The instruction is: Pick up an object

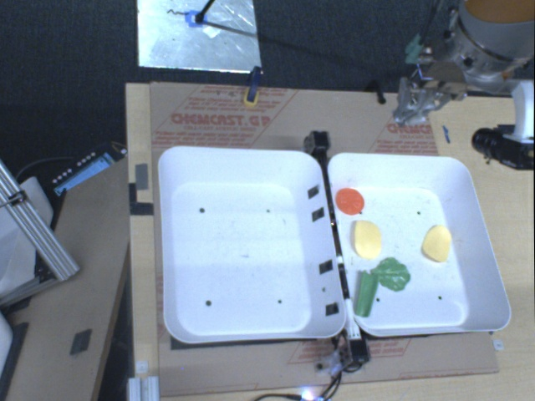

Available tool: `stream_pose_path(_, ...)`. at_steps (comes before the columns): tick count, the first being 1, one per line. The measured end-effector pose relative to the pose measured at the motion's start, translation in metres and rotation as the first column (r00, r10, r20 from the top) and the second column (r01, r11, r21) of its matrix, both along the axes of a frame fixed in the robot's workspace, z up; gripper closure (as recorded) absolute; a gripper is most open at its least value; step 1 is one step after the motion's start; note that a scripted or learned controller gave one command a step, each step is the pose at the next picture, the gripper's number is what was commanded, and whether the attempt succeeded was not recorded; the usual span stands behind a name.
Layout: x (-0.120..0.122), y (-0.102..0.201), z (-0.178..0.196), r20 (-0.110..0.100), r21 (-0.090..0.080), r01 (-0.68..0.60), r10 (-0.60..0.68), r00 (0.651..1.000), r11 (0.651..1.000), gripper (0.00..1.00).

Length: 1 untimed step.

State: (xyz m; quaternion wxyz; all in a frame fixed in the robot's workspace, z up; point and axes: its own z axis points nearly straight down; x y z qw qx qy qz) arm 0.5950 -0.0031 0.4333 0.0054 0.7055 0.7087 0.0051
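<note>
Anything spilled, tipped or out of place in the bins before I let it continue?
Nothing stands out. The right bin holds an orange disc, two pale yellow pieces and a green broccoli-like toy, all lying inside its rim. The gripper hangs beyond the bin's far edge.

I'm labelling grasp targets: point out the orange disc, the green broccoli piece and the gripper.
orange disc (349, 200), camera view, centre of its top face.
green broccoli piece (391, 274), camera view, middle of its leafy head.
gripper (415, 109), camera view, its lower tip, above the right bin's far edge.

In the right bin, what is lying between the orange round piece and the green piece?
The camera view shows a pale yellow piece between the orange round piece and the green piece.
</note>
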Motion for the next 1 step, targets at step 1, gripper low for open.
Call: stream_pose_path(1, -0.0578, 0.0156, -0.0606, -0.021, 0.001, -0.001, 0.001, 1.0, 1.0, 1.0)
